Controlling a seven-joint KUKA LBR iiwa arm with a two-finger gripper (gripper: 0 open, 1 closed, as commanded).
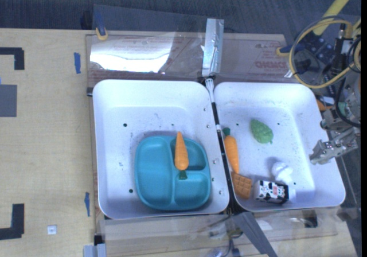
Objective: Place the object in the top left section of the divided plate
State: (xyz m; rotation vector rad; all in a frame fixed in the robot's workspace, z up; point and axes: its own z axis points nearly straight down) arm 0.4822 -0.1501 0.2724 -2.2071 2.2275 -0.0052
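Arm [350, 95] cut off at right edge.

Two carrots [180, 151] [231, 153], two bins [114, 101] [298, 98]

You can see one piece of print: reddish lettering on the cardboard panel [252, 58] behind the bins, up and to the left of the claw [327, 151]. It sits upside down and is too blurred for you to make out the word.
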